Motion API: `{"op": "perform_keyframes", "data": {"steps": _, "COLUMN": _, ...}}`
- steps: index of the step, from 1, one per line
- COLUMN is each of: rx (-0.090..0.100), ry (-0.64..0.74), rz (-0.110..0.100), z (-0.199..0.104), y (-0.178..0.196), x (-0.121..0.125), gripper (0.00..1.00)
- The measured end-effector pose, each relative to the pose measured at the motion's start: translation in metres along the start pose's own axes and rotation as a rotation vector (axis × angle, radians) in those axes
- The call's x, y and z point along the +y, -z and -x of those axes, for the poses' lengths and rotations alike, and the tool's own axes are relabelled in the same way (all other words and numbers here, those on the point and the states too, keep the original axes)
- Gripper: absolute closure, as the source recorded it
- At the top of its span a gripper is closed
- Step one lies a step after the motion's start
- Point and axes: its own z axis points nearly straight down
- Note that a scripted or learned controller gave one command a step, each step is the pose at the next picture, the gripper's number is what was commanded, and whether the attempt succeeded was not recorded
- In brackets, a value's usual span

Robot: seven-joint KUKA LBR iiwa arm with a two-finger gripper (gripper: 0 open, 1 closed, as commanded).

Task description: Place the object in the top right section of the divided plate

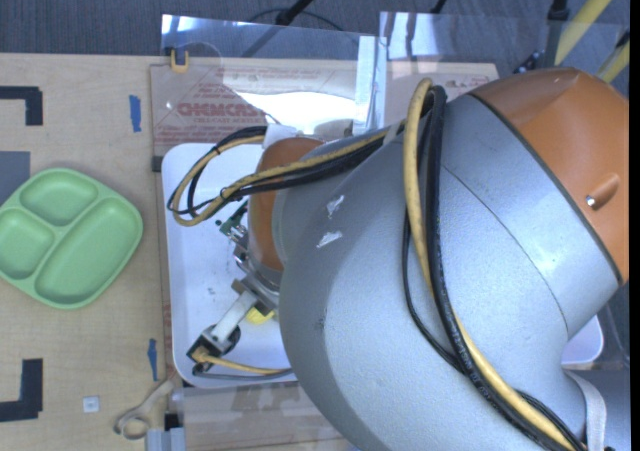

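Observation:
The green divided plate (68, 236) lies on the wooden bench at the left, outside the bins, with nothing in its three sections. My arm reaches down into the left white bin (185, 269), and its big grey and orange body covers most of that bin. The gripper (255, 284) is low over the bin floor near the front, largely hidden under the wrist. A small yellow bit (263, 314) shows right beside it; I cannot tell what it is or whether it is held.
Clear plastic panels (260, 59) stand along the back of the bins. A corner of the right bin (585, 344) peeks out under the arm. Blue tape marks (135, 111) and black markers (25, 104) sit on the bench around the plate.

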Motion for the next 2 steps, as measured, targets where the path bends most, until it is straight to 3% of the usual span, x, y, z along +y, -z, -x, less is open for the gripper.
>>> {"op": "perform_keyframes", "data": {"steps": 1, "rx": -0.013, "ry": -0.117, "rz": -0.007, "z": -0.039, "y": 0.019, "x": 0.035, "gripper": 1.00}}
{"op": "perform_keyframes", "data": {"steps": 2, "rx": -0.011, "ry": -0.465, "rz": -0.003, "z": 0.030, "y": 0.138, "x": 0.048, "gripper": 1.00}}
